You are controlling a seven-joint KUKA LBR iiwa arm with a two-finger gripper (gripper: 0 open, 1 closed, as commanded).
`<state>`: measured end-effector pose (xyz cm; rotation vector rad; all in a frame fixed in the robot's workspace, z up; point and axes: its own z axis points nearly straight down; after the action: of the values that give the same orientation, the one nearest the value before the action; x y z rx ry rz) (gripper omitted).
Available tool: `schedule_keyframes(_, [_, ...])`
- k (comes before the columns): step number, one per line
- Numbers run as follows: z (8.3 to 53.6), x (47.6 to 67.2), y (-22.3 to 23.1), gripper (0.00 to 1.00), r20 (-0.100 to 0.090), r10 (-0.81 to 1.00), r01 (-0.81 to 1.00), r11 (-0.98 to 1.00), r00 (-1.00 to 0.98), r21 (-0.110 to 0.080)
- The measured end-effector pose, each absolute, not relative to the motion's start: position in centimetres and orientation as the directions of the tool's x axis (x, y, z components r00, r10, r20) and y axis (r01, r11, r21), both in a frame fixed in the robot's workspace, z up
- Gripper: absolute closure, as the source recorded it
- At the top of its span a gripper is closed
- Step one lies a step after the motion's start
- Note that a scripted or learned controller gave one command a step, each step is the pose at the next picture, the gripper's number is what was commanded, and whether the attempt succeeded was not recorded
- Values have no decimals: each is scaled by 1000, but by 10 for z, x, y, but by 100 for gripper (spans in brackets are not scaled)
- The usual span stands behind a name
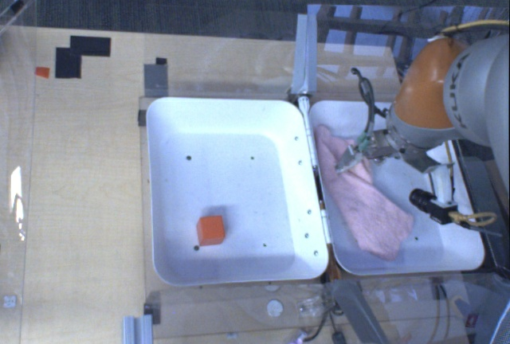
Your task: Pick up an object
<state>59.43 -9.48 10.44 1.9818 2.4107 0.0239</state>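
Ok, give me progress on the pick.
Done: the gripper has reached the right bin and sits at the pink cloth. In hand: nothing visibly lifted; the cloth lies on the bin floor. Left: grasp and raise it. The orange block sits untouched in the left bin.

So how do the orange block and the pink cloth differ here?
The orange block is small, compact and boxy; the pink cloth is far larger, limp and spread out. The block sits in the left bin away from the arm; the cloth lies in the right bin, with the gripper at its upper end. Both rest on bin floors.
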Motion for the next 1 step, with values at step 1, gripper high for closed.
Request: schedule_keyframes(1, [91, 612, -103, 0, -2, 976, 976, 218, -218, 14])
